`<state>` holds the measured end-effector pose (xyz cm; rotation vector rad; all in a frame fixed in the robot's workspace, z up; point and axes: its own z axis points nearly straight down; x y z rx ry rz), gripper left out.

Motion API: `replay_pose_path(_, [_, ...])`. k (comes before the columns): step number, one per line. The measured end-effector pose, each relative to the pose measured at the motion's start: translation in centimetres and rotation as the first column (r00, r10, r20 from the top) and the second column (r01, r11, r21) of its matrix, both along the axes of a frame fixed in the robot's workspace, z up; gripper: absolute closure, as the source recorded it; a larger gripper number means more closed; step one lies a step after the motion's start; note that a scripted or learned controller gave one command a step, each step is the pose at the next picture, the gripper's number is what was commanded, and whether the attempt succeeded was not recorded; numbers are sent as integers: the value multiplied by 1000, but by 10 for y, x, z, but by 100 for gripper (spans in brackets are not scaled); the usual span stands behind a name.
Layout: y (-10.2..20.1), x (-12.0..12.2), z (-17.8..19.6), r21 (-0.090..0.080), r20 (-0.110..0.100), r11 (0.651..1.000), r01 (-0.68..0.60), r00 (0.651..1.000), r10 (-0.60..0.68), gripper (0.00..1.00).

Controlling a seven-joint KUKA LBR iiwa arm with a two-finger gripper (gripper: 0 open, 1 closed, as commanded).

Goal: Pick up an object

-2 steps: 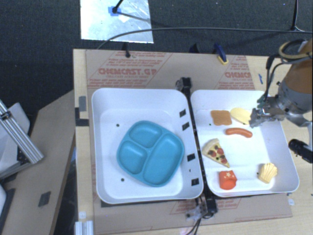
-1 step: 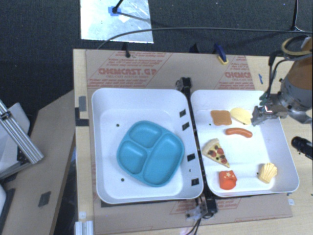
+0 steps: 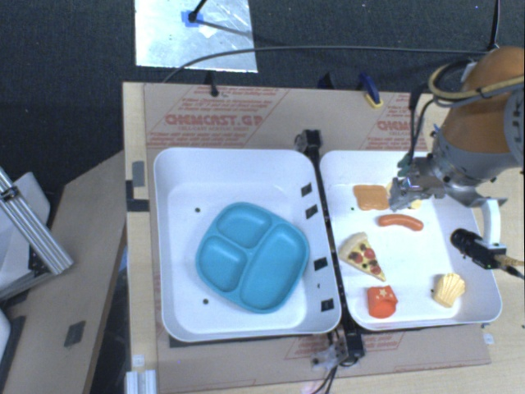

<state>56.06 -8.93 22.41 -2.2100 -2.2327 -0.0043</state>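
1. We see the end effector [image 3: 408, 189] low over the right bin [image 3: 480, 306], just above the sausage [image 3: 401, 221]; we cannot tell how it is set.
2. Nearest the front: a red block [image 3: 381, 300] and yellow shell-shaped piece [image 3: 448, 289], likely light, rigid plastic.
3. Farther back, the pizza slice [image 3: 362, 254], then the sausage, probably slick; grip across its middle.
4. The blue divided plate [image 3: 252, 256] lies in the left bin [image 3: 176, 220] on the desk [image 3: 98, 220].

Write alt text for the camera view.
A grey and orange robot arm reaches into the right bin, which holds a toast slice, sausage, pizza slice, red pepper and yellow shell. The left bin holds a blue divided plate.
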Motion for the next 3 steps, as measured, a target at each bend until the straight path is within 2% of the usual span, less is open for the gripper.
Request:
replay_pose_path(2, [120,20,-4,0,0,1000,-1,1000,1,100])
replay_pose_path(3, [168,20,5,0,0,1000,0,1000,0,100])
